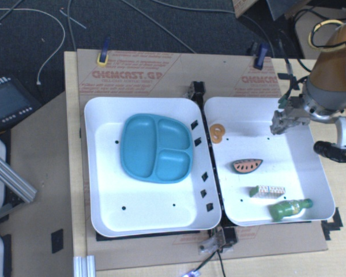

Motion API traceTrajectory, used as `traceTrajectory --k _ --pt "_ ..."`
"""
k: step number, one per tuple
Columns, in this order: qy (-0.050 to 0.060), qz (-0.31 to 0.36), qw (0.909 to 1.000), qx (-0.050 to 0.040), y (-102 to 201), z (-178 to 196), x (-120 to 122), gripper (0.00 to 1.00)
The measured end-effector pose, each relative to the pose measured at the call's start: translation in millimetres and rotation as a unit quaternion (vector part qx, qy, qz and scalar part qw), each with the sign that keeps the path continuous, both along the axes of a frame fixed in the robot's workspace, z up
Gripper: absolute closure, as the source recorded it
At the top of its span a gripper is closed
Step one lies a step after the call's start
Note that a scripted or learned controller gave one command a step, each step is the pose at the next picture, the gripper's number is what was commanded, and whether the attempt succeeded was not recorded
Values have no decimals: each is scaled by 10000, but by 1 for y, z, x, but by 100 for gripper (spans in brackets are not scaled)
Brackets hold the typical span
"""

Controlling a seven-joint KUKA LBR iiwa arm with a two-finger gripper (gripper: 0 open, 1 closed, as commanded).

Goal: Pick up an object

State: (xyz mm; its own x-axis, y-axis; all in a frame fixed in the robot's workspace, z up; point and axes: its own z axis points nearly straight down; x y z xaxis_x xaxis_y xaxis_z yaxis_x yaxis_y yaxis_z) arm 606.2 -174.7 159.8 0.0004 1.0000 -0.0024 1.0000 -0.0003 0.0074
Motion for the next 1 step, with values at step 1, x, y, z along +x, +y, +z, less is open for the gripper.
traceTrajectory --k 1 --pt "-8 9 10000 1 1 65 5 100"
